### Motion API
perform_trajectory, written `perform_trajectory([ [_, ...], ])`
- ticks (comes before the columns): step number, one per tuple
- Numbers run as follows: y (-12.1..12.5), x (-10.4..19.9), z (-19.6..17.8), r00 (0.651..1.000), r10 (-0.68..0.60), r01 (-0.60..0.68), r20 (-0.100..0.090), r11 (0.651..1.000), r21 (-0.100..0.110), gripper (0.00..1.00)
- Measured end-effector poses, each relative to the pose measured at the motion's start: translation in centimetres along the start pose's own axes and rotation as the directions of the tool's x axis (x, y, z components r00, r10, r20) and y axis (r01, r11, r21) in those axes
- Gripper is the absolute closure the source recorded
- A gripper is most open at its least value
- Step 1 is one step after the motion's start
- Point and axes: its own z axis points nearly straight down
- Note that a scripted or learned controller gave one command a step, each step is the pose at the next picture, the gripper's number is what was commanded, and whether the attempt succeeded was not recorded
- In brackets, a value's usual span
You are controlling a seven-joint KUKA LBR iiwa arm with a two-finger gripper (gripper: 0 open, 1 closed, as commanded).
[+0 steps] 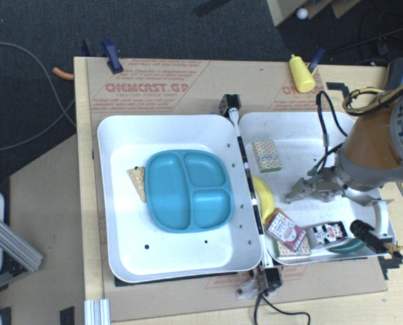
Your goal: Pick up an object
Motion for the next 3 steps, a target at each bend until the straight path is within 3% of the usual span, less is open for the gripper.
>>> perform_trajectory([
  [1,14.1,-4.4,-3.3,1.000,-0.004,0.004,0.001,1.000,-0.005,0.00],
  [2,14.1,6.2,-10.2,1.000,-0.005,0.005,-0.001,1.000,-0.007,0.00],
  [3,11.1,-7.7,-6.2,1.000,0.000,0.000,0.001,1.000,0.000,0.00],
])
